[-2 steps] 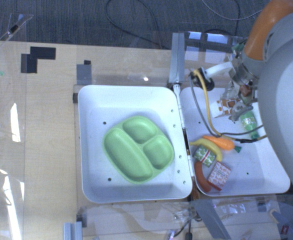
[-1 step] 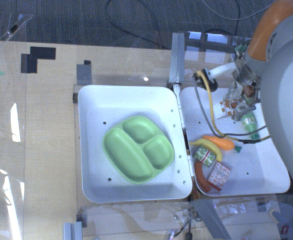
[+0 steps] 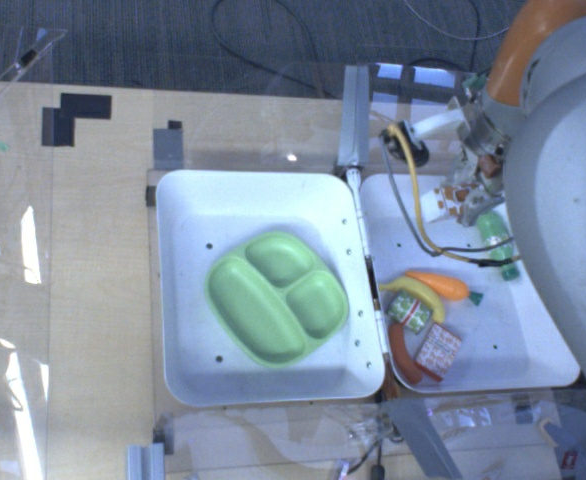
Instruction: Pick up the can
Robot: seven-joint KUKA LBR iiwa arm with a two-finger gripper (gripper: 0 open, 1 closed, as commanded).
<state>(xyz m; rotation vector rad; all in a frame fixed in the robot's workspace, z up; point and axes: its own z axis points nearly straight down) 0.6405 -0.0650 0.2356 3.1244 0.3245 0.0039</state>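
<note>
camera view
gripper (image 3: pixel 470 200): far edge of right bin (image 3: pixel 533 363), opening cannot tell
can (image 3: pixel 409 310): near-left part of right bin, well apart from gripper, touching banana (image 3: pixel 419 292)
left bin (image 3: pixel 188 368): green divided plate (image 3: pixel 276 295)

A pale wooden bench (image 3: pixel 83 298) carries two shallow white bins side by side: left bin (image 3: pixel 188 368), right bin (image 3: pixel 533 353).
</note>
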